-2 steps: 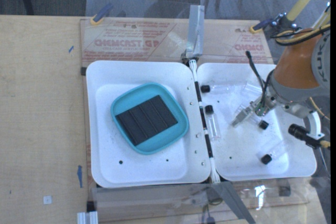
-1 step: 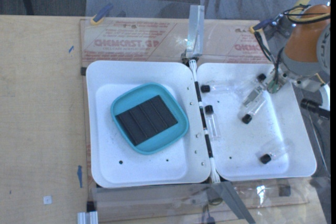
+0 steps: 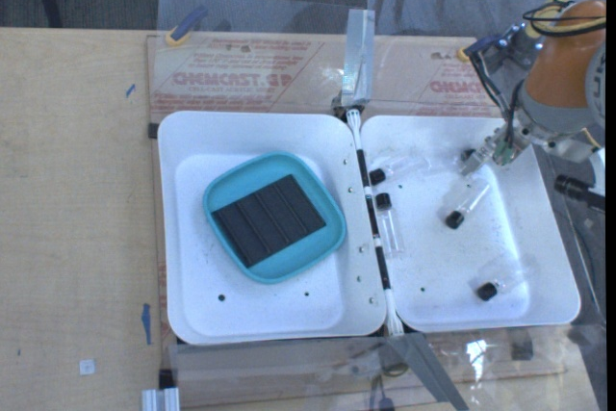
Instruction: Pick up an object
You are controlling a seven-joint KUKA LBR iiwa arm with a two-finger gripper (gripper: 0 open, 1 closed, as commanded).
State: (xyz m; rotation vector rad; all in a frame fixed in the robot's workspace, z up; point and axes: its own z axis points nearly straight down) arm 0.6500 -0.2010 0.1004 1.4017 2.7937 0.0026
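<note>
From my seat the gripper (image 3: 488, 152) hovers over the right bin (image 3: 549, 236), can't tell its jaws, and that vial (image 3: 466, 204) looks light, slick, breakable, so I'd pinch mid-body.

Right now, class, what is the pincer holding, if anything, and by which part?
It cannot be told: the pincer is over the right bin, near clear vials, too small and blurred to judge.

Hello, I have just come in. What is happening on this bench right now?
A robot arm reaches in from the right, its gripper low over the far side of the right bin. Several clear tubes with black caps lie there; the nearest tube is untouched. The left bin holds a teal tray with a dark block.
</note>
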